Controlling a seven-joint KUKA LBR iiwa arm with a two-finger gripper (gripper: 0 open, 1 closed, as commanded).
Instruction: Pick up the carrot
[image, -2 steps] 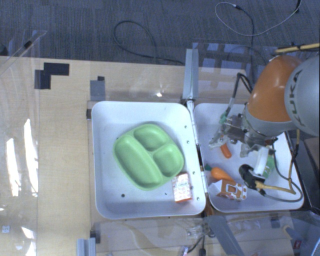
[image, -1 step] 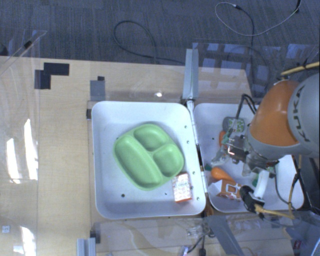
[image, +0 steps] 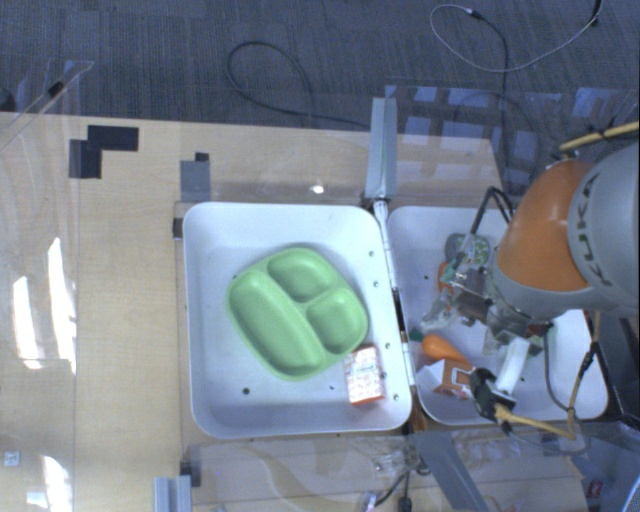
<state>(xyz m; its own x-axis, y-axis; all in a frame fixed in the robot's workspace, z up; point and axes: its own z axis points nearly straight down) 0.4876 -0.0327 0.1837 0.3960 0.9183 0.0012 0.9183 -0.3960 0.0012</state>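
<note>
The carrot (image: 444, 349), a short orange piece, lies in the right bin (image: 415, 240) near its front left corner. My gripper (image: 455, 303) hangs just above and behind the carrot, under the grey and orange wrist. The wrist covers most of the gripper, and the carrot's right end runs under it. From this angle I cannot make out whether the carrot is touched.
The left bin (image: 210, 300) holds a green divided plate (image: 297, 312) and a small red and white carton (image: 364, 377) at its front right. A small orange and white packet (image: 451, 381) lies just in front of the carrot. The bins' shared wall runs close to the carrot's left.
</note>
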